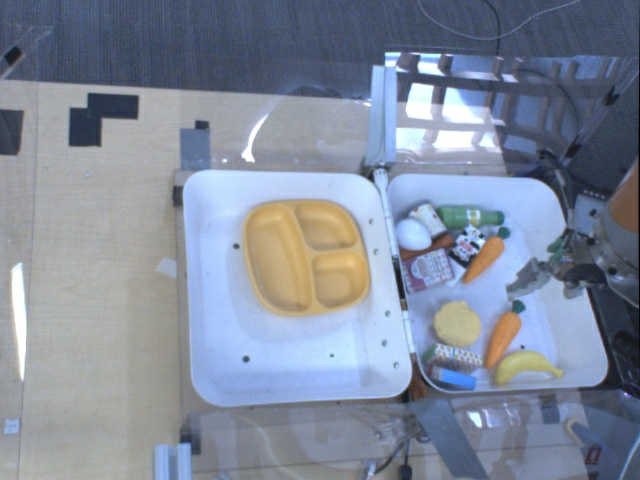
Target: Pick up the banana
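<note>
The yellow banana (528, 367) lies in the front right corner of the right bin (590, 353), curved, just right of an orange carrot (503, 335). My gripper (535, 274) hangs over the right side of that bin, up and slightly right of the banana, with nothing seen in it. The arm comes in from the right edge. A clear gap separates the gripper from the banana.
The right bin also holds a second carrot (484, 259), a green bottle (470, 215), a white egg (411, 234), a pink packet (432, 266), a round yellow biscuit (456, 322) and a blue item (455, 378). A yellow divided plate (305, 256) sits in the left bin (215, 358).
</note>
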Controlling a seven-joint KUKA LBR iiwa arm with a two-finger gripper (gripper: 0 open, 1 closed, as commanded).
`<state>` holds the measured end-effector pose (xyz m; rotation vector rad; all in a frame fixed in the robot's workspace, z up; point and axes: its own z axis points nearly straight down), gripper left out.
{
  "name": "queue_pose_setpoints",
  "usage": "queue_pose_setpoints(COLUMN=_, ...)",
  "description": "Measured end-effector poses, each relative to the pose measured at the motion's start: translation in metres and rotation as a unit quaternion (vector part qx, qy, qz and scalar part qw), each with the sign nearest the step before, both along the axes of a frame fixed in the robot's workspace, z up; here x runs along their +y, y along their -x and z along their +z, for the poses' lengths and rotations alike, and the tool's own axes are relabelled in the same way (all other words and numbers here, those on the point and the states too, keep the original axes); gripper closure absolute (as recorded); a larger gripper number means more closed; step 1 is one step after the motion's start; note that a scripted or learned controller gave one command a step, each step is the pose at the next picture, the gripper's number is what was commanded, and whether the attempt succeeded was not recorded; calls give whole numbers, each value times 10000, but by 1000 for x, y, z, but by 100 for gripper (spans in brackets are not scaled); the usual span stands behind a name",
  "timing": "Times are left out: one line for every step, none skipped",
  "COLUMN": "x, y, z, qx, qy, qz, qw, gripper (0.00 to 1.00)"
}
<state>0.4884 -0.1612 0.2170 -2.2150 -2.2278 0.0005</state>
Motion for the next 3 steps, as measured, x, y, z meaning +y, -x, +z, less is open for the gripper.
queue_pose_setpoints(x=71, y=-28, z=-129, qx=-58, qy=6, qz=468, qw=9989, gripper=0)
queue_pose_setpoints(x=54, y=-5, z=-128, qx=-91, qy=19, qz=1480, qw=9889, gripper=0)
queue_pose_setpoints(x=55, y=-7, z=-121, qx=-93, qy=17, qz=1492, qw=9888, gripper=100)
